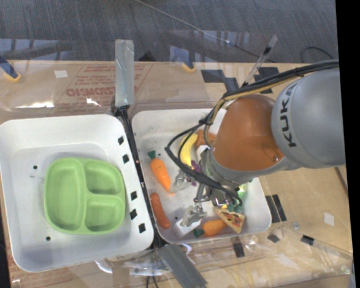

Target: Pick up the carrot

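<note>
Carrot [161, 174] lies loose in right bin [143, 125], left of gripper [199, 203]. Light, stiff, smooth toy; grip across its thick middle. Gripper state: cannot tell.

Two shallow white bins side by side on a cardboard-covered bench [53, 87]; left bin [17, 182] holding a green divided plate [84, 195] with three compartments, lying flat near its middle; right bin [143, 127] crowded with small toy foods; a reddish sausage-like piece [159, 211] near the left wall; a pizza slice [231, 218] near the front; something yellow [189, 147], partly hidden, farther back.
</note>
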